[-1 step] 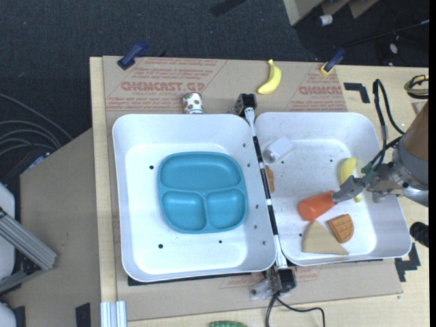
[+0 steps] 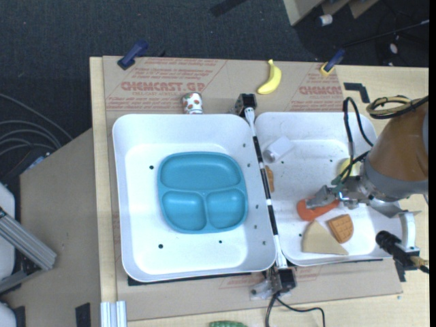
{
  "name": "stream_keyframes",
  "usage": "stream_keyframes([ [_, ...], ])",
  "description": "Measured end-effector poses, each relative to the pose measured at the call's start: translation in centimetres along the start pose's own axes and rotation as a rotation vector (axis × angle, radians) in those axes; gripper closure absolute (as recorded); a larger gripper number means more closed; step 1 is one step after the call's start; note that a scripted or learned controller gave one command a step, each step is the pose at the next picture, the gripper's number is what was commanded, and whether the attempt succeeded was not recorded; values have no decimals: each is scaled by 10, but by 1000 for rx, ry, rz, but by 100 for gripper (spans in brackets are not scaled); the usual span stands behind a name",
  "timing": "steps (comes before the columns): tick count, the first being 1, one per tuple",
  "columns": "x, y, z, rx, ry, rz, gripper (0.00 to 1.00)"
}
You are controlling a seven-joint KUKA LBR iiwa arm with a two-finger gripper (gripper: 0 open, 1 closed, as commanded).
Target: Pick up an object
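Where bins meet, smooth compartmented tray (image 2: 201, 191)

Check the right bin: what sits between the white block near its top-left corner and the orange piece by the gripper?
In the camera view, nothing: bare right bin floor separates the white block from the orange piece at the gripper.

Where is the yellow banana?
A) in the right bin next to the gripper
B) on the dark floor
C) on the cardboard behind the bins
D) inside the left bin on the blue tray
C: the yellow banana lies on the brown cardboard past the far edges of both bins, outside them, well apart from the blue tray in the left bin.
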State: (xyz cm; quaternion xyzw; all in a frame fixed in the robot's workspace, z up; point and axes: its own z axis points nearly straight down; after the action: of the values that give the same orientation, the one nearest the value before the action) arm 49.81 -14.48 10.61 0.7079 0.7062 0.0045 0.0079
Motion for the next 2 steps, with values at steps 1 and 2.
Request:
stream_keyframes([
  [1, 3, 2, -12, 1, 9, -3, 100],
  [2, 3, 1, -12, 2, 9, -3, 0],
])
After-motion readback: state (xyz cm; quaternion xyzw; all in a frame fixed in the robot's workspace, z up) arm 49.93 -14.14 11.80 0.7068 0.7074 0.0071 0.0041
